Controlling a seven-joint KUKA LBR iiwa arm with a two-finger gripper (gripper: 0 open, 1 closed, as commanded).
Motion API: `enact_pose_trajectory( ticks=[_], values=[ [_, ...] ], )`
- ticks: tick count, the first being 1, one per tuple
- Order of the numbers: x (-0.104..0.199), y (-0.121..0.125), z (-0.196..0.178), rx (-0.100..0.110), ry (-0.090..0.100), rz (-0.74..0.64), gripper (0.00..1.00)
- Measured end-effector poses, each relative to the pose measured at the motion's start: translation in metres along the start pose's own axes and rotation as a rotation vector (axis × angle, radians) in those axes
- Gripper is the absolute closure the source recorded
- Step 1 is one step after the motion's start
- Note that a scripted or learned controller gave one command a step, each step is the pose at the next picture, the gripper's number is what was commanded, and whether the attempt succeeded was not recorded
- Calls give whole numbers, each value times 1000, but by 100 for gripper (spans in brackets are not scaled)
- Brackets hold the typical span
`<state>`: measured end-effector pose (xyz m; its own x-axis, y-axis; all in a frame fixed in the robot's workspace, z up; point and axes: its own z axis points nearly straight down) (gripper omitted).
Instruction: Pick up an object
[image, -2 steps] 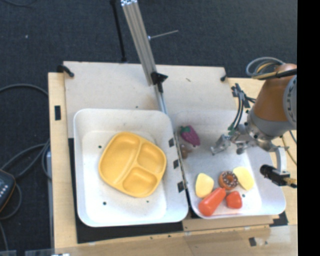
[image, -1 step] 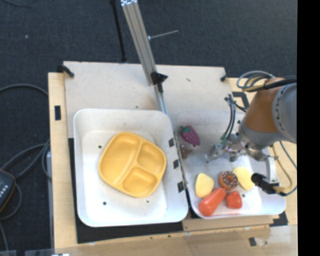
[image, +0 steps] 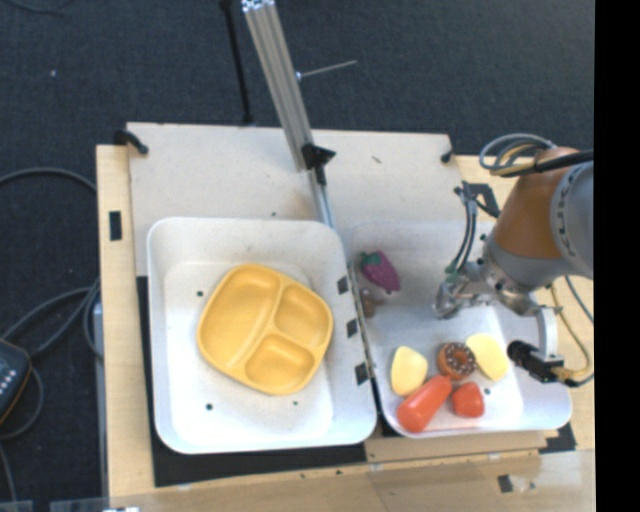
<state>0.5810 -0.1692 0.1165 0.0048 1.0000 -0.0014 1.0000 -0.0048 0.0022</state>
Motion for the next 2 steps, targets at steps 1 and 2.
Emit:
enact_pose_trajectory(
  ticks=[1, 2],
  values=[
    [-6, 2, -64, -5, -2, -3, 100],
    [-8, 4, -119, -5, -1, -7, 100]
  ],
)
